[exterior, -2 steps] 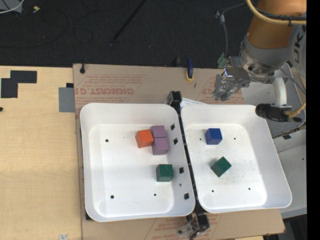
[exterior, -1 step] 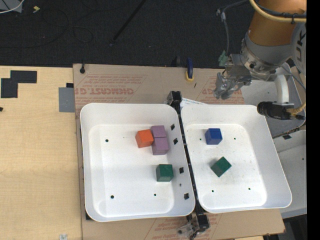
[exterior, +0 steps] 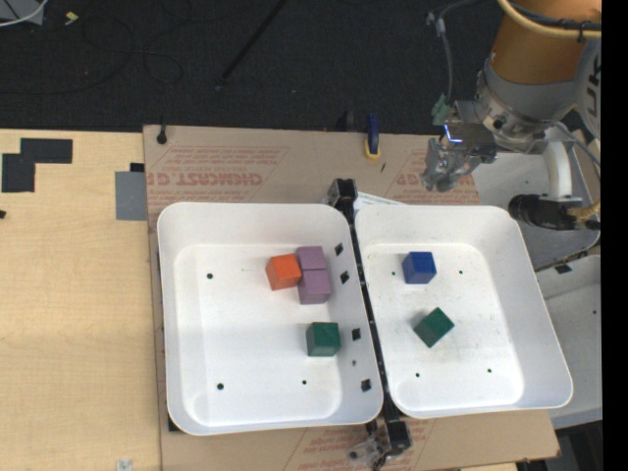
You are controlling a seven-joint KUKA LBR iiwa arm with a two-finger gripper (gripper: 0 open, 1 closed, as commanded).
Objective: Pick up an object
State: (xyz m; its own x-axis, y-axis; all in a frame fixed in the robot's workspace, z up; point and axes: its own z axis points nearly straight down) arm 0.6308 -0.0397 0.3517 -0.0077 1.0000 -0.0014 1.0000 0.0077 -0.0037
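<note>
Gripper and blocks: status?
Gripper above right bin's far edge, holding nothing. Blue block nearest, green block beyond. No obstruction.

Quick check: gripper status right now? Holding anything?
Gripper: above the far edge of the right bin, nothing visible between its fingers; open or shut cannot be told.

Five blocks [exterior: 312,273], perhaps; two bins [exterior: 186,312].
</note>
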